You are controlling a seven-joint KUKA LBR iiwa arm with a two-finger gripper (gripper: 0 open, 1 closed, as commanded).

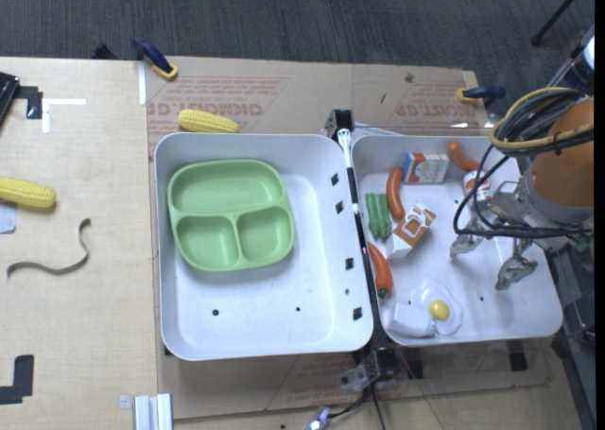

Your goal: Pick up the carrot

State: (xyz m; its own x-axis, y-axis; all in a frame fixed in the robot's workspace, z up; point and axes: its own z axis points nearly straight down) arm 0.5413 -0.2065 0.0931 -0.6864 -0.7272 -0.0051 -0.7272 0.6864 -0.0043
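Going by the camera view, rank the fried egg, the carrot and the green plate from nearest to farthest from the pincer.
Measured from the pincer in the right bin:
1. Fried egg, same bin, near its front edge, toward the view's left of the pincer.
2. Carrot, lying along the right bin's left wall.
3. Green plate, over in the left bin, plainly farthest.

Two bins sit side by side on the worktop [85,324]. The left bin [284,324] holds a divided plate [230,214] toward its rear left. In the right bin [529,315], the carrot [380,267] lies along the left wall, with a bean pod [377,214] behind it and a sausage [394,191] just right of the pod. A small carton [416,225] lies right of those, a box [426,168] stands near the rear wall, and what may be a fried egg [430,313] rests at the front. The gripper [490,261] hangs over the bin's right half. One corn cob [207,121] lies behind the left bin, another [26,193] far left.
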